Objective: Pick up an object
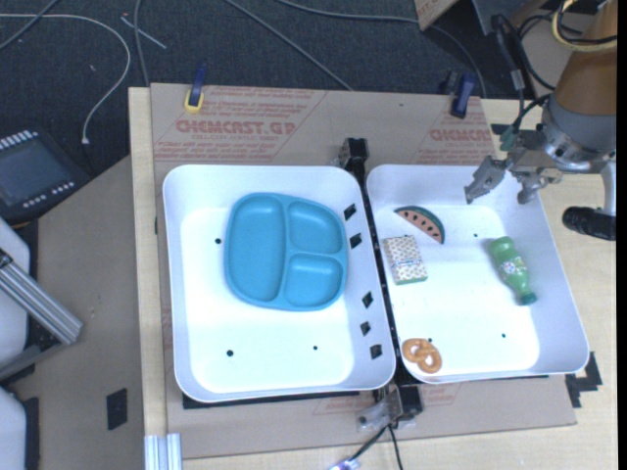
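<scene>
Four loose items lie in the right bin (563, 346), any of which could serve as the object to be picked. A green bottle (512, 269) lies on its side toward the bin's right part, its cap end pointing toward the lower right. A watermelon slice (422, 222), red with a green rind, rests in the upper left part of the same bin. Just below it lies a small patterned packet (404, 259), close to the bin's left wall. A pretzel (423, 356) sits apart from the others at the lower left corner of the bin, near the front rim. None of these items touches another. The gripper (504, 183) is over the upper right part of the right bin, near its back rim, with its two fingers spread apart and nothing between them; it is above and slightly left of the bottle and to the right of the watermelon slice. The grey arm with its orange band (591, 81) enters from the right side of the view. The left bin (186, 351) holds a blue divided plate (285, 251) with three compartments, lying flat near the bin's middle. Both bins stand side by side on a brown board (245, 116) with red lettering
</scene>
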Robot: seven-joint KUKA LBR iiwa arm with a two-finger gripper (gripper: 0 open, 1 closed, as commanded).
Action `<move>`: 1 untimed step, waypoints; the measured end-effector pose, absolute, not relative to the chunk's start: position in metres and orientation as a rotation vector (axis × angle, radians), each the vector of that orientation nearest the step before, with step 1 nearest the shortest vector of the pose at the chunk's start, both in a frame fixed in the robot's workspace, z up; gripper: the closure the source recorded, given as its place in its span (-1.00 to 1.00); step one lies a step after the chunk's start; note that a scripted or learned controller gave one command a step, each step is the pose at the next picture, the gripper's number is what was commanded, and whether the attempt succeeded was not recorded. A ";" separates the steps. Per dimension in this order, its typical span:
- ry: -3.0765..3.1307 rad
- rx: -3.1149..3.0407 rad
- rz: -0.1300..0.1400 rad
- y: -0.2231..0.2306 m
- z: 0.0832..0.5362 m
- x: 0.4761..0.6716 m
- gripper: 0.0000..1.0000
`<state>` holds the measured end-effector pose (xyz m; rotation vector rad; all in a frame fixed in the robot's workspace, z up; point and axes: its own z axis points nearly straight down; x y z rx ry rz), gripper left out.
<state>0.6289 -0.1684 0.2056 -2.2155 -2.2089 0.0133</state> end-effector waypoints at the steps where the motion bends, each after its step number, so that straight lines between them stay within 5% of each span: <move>1: -2.221 -2.221 0.000 -0.168 0.215 0.632 -1.00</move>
